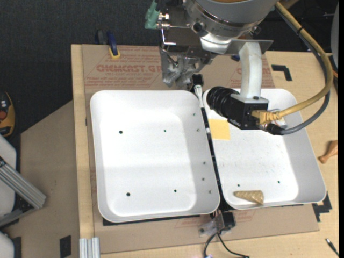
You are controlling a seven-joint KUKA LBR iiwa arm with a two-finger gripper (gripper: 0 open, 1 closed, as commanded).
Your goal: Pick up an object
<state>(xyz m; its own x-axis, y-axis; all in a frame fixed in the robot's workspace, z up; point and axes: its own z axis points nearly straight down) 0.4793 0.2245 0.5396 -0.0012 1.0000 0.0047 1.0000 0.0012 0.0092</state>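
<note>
- Nearest the lens: grey arm [236,4] with orange band, filling the top, wrist reaching down over the far edge of the bins.
- Gripper [183,71] hanging above the far rim where the two bins meet; metal parts cluttered and blurred there, so open or closed: cannot tell.
- Black cylindrical unit [234,109] on a white bracket, beside the wrist, over the far left corner of the right bin, with a yellow hose running off to the right.
- Left bin [107,160]: shallow, glossy white plastic, rounded corners, a few dark dots on its floor.
- Right bin [301,165]: same make, faintly speckled floor, holding two things.
- Yellow square [219,129]: flat, thin, matte, near the far left of the right bin, just below the black unit.
- Tan wedge [250,196]: cone-like, rough-looking, lying near the bin's near rim, well apart from the square.
- Step judged: approach, nothing lifted yet; likely next, shifting over the right bin and lowering onto one item, the flat square probably harder to pinch than the wedge.
</note>
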